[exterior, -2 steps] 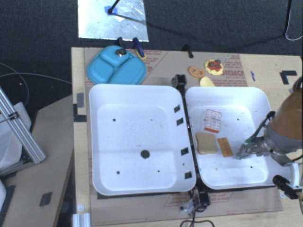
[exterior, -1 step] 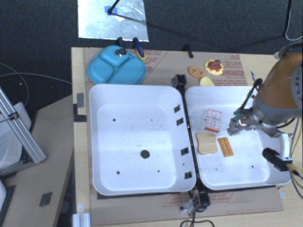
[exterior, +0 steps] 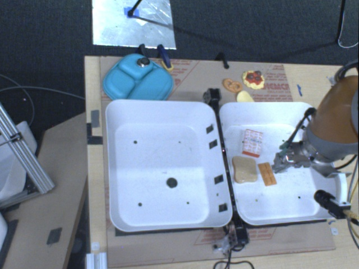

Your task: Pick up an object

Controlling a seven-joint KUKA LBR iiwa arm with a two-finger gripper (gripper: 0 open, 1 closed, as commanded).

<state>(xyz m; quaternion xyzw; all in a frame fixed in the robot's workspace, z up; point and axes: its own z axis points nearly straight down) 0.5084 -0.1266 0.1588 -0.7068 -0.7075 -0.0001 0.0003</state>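
Note:
In the right bin lie a tan bread-like slice, an orange wafer-like bar just right of it, and a white packet with red print farther back. My gripper hangs low over the right bin, its tip just right of the orange bar and close to it. Nothing shows between its fingers. The left bin holds a small dark round thing.
Behind the bins on the bench rest a blue sectioned plate, a small brown toy piece, a round toy pizza and a pale yellow piece. The arm's grey and orange body covers the right bin's right side.

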